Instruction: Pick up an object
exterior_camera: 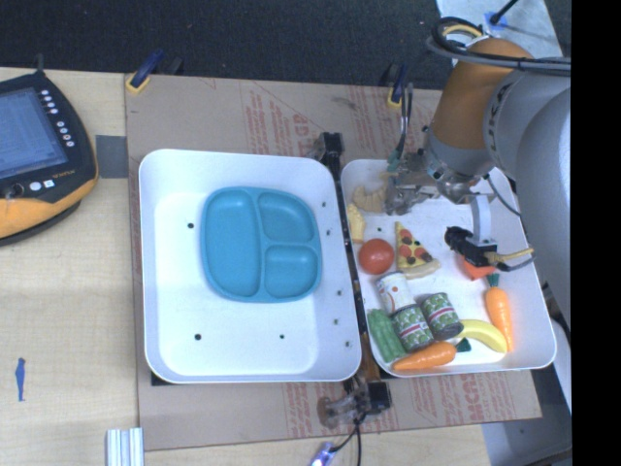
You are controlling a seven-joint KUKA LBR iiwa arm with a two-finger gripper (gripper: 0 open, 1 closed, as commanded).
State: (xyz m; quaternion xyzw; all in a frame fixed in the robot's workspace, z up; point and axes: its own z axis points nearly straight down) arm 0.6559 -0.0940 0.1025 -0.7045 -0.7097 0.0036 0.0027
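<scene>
Glossy white plastic bins point(175, 348), smooth blue tray point(260, 244)

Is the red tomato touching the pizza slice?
Apart. The camera view shows a thin strip of white bin floor between the tomato and the pizza slice.

The cardboard point(291, 115) bears faint red print, too blurred to read; can point(442, 316) labels likewise illegible.
</scene>
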